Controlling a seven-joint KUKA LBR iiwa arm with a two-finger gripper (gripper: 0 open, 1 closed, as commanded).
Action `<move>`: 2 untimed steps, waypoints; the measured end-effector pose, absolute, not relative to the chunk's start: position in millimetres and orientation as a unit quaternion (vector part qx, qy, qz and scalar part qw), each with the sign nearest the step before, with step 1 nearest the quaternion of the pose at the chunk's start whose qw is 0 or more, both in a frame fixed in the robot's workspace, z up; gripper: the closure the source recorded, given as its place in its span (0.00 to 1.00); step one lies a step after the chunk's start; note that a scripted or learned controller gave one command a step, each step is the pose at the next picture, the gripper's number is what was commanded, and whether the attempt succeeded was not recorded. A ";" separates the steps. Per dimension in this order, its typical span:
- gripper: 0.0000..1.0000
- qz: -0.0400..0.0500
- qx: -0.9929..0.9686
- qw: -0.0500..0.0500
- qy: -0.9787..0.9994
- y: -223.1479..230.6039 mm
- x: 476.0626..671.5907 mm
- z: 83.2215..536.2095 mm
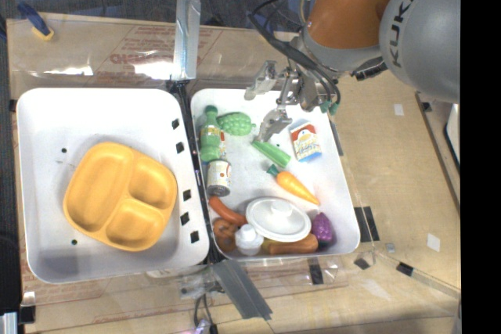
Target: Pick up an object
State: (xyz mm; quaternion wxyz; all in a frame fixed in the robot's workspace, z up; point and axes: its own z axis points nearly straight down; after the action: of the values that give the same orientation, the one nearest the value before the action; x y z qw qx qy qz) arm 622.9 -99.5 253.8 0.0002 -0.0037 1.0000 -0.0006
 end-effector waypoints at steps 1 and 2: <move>0.00 -0.001 -0.128 0.002 0.992 -112.1 623.0 103.7; 0.00 -0.002 -0.163 0.005 0.987 -172.0 579.5 95.8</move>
State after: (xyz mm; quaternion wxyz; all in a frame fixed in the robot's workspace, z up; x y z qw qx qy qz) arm 579.5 -172.0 95.8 0.0046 -0.1634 0.9865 -0.0023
